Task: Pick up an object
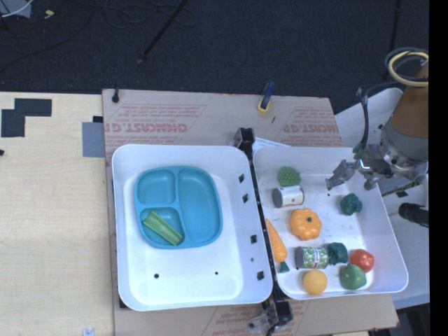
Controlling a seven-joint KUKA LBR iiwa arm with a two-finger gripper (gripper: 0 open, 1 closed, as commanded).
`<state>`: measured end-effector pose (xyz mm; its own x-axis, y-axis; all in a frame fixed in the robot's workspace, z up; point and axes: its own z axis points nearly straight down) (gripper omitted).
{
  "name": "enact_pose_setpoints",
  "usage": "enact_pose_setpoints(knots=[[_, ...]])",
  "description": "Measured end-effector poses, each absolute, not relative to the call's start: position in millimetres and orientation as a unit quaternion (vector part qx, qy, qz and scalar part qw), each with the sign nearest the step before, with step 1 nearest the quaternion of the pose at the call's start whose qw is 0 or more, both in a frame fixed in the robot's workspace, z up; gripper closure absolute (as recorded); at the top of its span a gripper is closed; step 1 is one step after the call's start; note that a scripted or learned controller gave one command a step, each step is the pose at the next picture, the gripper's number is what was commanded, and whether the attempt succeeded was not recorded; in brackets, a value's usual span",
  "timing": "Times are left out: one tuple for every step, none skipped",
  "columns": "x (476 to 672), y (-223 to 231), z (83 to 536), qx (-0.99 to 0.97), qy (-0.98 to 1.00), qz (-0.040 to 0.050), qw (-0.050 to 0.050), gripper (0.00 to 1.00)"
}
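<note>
My gripper (355, 179) hangs over the far right part of the right bin (396, 257), open, with nothing between its fingers. A small dark green toy (350, 204) lies just in front of it in the bin, apart from the fingertips. Further left in this bin are a light green bumpy piece (288, 176), a grey can (288, 197) on its side and an orange pumpkin (306, 223). Along the near side lie a carrot (275, 240), a small bottle (318, 256), a yellow lemon (315, 281), a red tomato (361, 259) and a green apple (352, 277).
The left bin (140, 271) holds a blue divided plate (196, 201) with a green vegetable piece (162, 227) in its near-left compartment. A black divider (253, 208) runs between the bins. A blue and yellow clamp (265, 98) sits at the cardboard's far edge.
</note>
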<state>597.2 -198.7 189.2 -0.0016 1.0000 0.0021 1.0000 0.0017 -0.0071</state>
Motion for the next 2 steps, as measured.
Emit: enact_pose_setpoints(knots=[[590.0, -203.8, 132.3, -0.707, -0.707, 0.0018, 0.003, 0.0], [590.6, -204.6, 109.4, -0.708, -0.706, 0.0, 0.0, 0.0]])
